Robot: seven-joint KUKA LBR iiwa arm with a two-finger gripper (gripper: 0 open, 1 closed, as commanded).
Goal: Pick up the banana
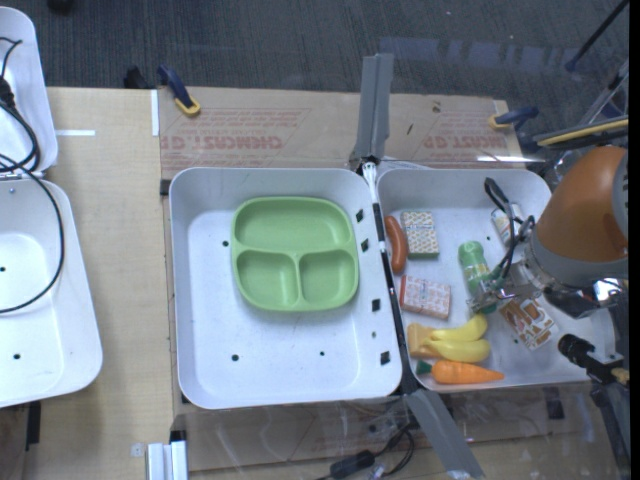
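The yellow banana (458, 339) lies near the front of the right bin (455, 193), between a waffle-patterned block (425, 295) and an orange carrot (466, 372). My gripper (492, 293) hangs low in the right bin, just above and to the right of the banana, beside a green bottle (472, 265). The arm's orange band (590, 208) and grey wrist cover much of the bin's right side. Nothing shows between the banana and the gripper that tells of a hold.
A green three-part plate (295, 251) sits in the left bin (200, 298). The right bin also holds a red sausage (396, 242), a second patterned block (420, 233) and a patterned packet (527, 323). Grey dividers rise between the bins.
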